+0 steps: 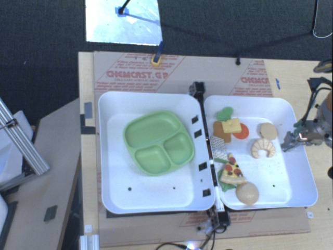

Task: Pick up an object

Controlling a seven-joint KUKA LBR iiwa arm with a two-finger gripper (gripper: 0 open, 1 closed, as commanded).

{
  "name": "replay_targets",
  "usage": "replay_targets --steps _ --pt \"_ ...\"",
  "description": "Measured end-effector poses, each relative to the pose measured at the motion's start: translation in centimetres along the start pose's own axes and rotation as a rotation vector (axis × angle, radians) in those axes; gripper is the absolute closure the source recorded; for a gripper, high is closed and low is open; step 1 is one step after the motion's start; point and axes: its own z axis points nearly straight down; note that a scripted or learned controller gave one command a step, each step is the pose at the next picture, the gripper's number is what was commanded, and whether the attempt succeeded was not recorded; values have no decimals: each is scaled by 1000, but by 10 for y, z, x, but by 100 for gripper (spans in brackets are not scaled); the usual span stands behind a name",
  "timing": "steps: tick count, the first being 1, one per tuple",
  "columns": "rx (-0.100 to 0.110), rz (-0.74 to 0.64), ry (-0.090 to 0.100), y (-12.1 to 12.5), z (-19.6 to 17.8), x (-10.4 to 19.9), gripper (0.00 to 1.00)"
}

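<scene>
At the right rim of the right bin [307, 184] the gripper [292, 139] sits low, its fingers slightly apart with nothing between them. Just beside it lies the croissant [264, 148], with a round cookie [268, 130] above it. The green tray [158, 142] lies in the left bin [112, 191] on the tabletop [88, 119].

bench [171, 69]: tan, printed sheet | left bin [112, 155] and right bin [299, 165] side by side on it

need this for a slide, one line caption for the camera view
End effector at the right bin's edge near toy croissant; green divided plate in the left bin.
</scene>
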Motion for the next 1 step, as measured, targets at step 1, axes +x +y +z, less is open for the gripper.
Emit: replay_targets --steps 1 --pt "1 -6 3 20 -2 57 100"
